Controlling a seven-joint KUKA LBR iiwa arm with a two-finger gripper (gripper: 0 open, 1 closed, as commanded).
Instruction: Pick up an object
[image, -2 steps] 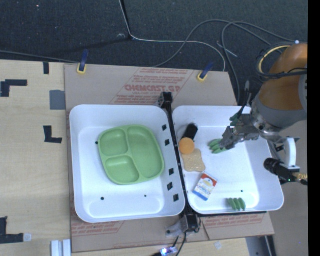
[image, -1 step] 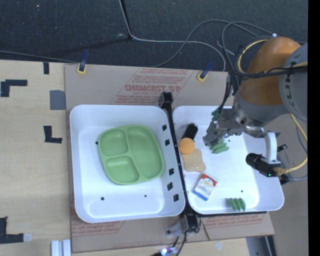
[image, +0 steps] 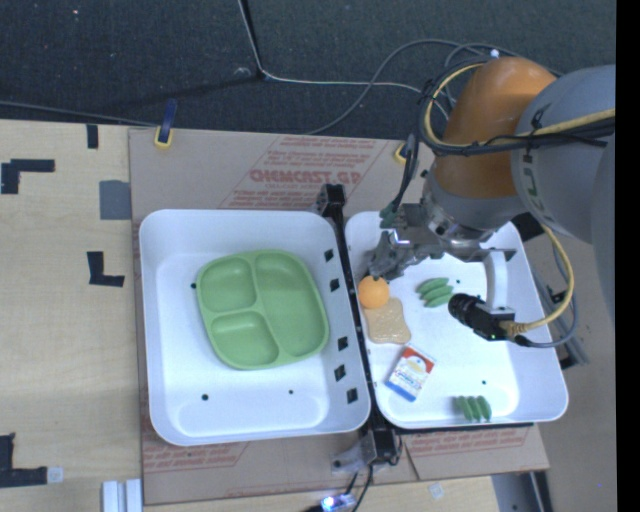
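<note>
Orange ball (image: 373, 292): small, round, at the left edge of the right bin (image: 540, 395), just above the tan slab.
Tan slab (image: 386, 322): flat, pale, toast-like, lying beside the divider.
Upper green pods (image: 435, 291): a short pair, lying side by side near the bin's middle.
Small box (image: 410, 374): white, red and blue, flat, tilted, below the slab.
Lower green pods (image: 471, 407): a cluster near the bin's front edge.
</note>
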